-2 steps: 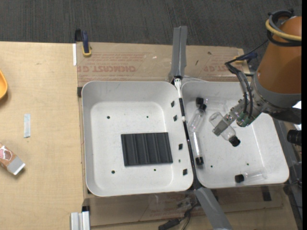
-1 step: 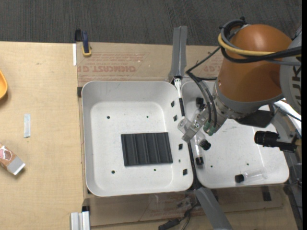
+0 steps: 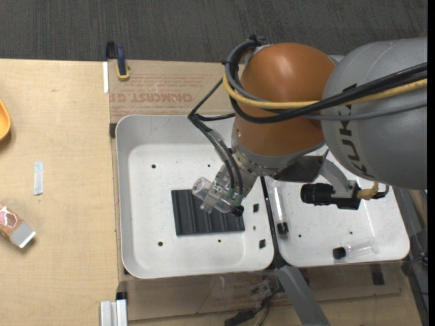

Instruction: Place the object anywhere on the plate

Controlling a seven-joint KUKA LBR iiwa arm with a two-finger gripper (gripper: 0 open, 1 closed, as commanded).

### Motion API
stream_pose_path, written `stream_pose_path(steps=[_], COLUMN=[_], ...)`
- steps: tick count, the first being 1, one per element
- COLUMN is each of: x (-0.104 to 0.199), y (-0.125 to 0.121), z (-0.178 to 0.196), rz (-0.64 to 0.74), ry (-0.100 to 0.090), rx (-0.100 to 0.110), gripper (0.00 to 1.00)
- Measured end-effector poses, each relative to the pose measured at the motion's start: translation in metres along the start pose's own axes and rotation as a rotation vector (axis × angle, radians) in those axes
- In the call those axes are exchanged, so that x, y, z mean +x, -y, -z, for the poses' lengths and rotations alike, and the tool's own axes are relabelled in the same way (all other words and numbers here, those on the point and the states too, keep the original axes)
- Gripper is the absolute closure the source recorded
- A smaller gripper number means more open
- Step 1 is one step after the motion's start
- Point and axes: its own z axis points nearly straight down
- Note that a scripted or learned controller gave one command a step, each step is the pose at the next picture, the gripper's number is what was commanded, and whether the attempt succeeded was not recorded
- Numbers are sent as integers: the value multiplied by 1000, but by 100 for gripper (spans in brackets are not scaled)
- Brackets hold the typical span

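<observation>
A dark ribbed rectangular plate [image 3: 197, 217] lies flat in the left white bin [image 3: 146, 182], near its middle. My gripper [image 3: 219, 197] hangs over the plate's upper right part, close to its surface. Its tip looks clear and glassy, and I cannot make out anything held in it. A small clear tube with a black cap [image 3: 353, 250] lies in the right bin [image 3: 387, 226] near the front edge. The orange and grey arm hides much of the right bin and the back of the left one.
A slim white stick with a dark end [image 3: 279, 216] lies along the wall between the bins. A black cylinder [image 3: 326, 195] juts out from the arm over the right bin. Small loose items [image 3: 17, 228] sit on the wooden bench at the left.
</observation>
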Motion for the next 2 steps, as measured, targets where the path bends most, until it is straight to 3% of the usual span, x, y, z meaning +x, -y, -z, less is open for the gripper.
stream_pose_path(steps=[1, 2], x=[-7, -17], y=[9, 25], z=[6, 35], rz=[135, 293], ry=[1, 3], rx=[-1, -3], gripper=[100, 100])
